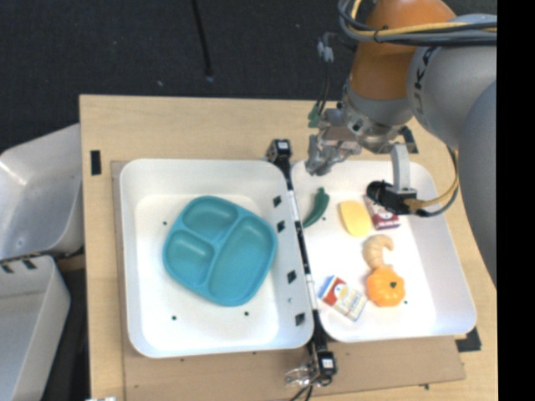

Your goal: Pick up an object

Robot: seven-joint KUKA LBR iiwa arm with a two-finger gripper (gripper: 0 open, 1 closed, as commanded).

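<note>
The arm reaches in over the far right corner of the counter (100, 124), and its gripper (322, 161) hangs just above the far left corner of the right bin (451, 303), close to the divider between the two bins. Nothing sits between its fingers that I can see, so I take this as the approach: no object is picked yet.

Whether the gripper is spread or pressed together I cannot tell; the wrist and its brackets crowd the tips from this angle.

The nearest candidate is the green pepper (317, 208), lying just below the gripper against the bin's left wall. Further right lie a yellow block (355, 218), a small dark-red packet (385, 217), a croissant-like pastry (379, 249), an orange fruit (385, 288) and a red-and-white carton (343, 297) toward the near edge. The left bin (142, 307) carries a blue divided plate (220, 250).

To my eye the next move calls for a short descent onto the pepper, minding the wall beside it, which leaves little room for a finger.

The packet is partly covered by a black cable fitting, and the arm's elbow is cut off at the right.
</note>
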